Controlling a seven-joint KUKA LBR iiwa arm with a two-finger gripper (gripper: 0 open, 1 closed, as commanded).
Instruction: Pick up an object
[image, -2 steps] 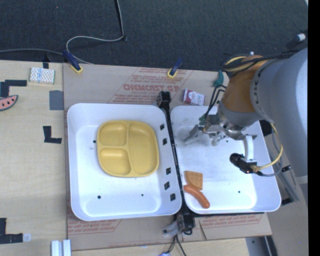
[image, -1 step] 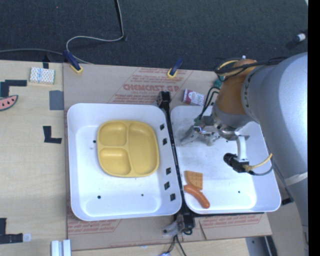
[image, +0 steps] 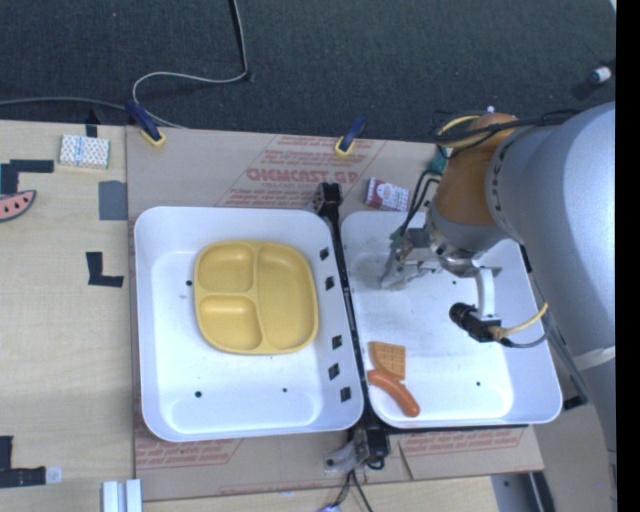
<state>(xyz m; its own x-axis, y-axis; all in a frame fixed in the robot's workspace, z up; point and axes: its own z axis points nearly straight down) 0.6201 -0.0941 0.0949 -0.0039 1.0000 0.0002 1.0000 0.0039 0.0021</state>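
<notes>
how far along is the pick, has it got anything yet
Nothing looks picked up. The cracker and the hot dog lie on the floor of the right bin, near its front. The gripper is low over the back of that bin, apart from both. Reaching, gripping and lifting are all left.

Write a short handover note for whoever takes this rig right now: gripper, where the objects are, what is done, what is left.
Gripper: low over the upper part of the right bin, nothing seen held in it.
Objects: the cracker and the hot dog lie near the right bin's lower left, touching or nearly so, apart from the gripper. The yellow divided plate lies in the left bin.
Done: no pick yet.
Left: move to an object, probably the cracker or the hot dog as the nearest, grasp it and lift.
</notes>
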